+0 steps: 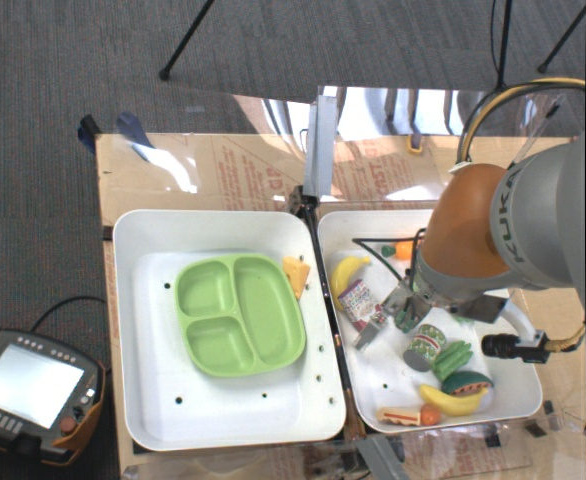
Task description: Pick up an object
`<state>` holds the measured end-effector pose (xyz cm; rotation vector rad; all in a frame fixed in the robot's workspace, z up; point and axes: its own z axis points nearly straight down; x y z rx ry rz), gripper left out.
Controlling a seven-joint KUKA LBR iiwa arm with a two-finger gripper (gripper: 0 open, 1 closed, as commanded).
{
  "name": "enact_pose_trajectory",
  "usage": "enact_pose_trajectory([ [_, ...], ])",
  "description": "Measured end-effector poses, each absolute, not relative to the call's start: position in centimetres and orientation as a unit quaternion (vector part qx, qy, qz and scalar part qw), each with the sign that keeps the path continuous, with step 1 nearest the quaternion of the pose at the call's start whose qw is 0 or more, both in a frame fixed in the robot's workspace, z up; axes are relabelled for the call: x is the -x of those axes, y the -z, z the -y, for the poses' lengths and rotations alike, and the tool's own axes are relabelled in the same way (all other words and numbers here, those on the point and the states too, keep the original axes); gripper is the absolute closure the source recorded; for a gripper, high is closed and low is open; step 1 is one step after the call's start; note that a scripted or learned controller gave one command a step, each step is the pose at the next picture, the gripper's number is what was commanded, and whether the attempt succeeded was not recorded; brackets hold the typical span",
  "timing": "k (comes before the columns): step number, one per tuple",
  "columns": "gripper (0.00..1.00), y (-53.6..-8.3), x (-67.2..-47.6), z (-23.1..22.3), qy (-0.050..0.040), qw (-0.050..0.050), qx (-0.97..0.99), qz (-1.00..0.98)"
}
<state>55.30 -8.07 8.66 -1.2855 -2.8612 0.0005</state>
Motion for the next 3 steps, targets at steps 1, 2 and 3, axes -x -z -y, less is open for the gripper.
enact_pose_trajectory([
  [1,0.0,-8.7,-57.0,8.2,-0.0002,0.001,0.381,0.925],
  [2,0.0,-8.7,-62.1,12.5,0.0,-0.001,0.404,0.915],
  [3,0.0,-8.7,-59.0,9.0,0.0001,0.001,0.451,0.893],
])
